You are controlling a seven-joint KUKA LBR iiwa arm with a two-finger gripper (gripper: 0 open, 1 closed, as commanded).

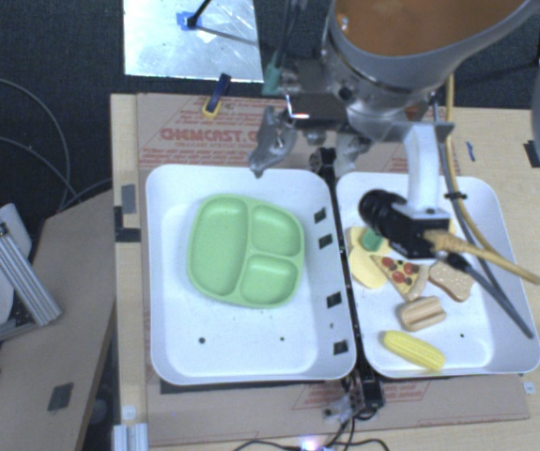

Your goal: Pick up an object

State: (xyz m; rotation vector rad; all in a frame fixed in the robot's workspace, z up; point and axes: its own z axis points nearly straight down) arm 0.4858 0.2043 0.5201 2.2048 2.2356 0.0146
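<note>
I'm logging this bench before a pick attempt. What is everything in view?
shallow white plastic bins: 2, white, side by side on the bench, left and right
green divided plastic plate: 1, green, left bin
toy pizza slice: 1, yellow with red dots, right bin, middle
pale yellow flat piece: 1, right bin, beside the pizza slice
small green piece: 1, right bin, near the divider
tan toy toast slice: 1, right bin
tan toy bread roll: 1, right bin, front
yellow toy corn cob: 1, right bin, front edge
brown cardboard sheet: 1, under the bins
arm: 1, grey and orange, reaching in from the right
claw: 1, over the bins' back edge
</note>
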